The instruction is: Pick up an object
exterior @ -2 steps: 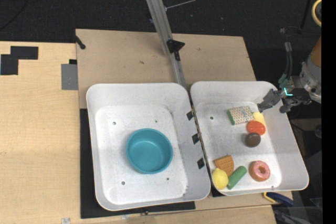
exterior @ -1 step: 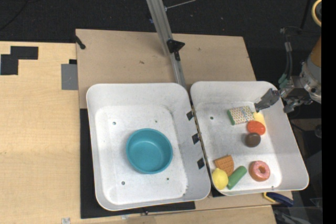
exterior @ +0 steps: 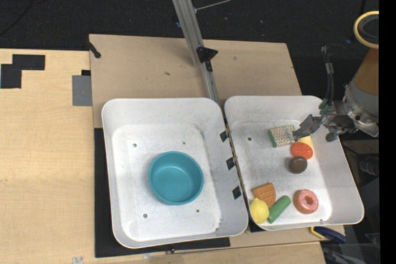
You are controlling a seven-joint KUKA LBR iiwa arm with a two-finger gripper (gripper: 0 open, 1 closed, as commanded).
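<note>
The dark two-finger gripper (exterior: pixel 311 125) hangs at the right white bin's (exterior: pixel 334 161) far edge, just beside the speckled green-edged sponge (exterior: pixel 282 135). Whether it's clenched or released, can't tell.

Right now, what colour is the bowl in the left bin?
Teal blue; the bowl shows clearly in the camera view.

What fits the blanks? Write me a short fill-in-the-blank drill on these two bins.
1. The teal bowl sits in the ___ bin.
2. The pink donut lies in the ___ bin.
3. The yellow lemon lies beside a ___ vegetable.
4. The gripper hangs over the ___ bin.

Missing words: left; right; green; right
</note>
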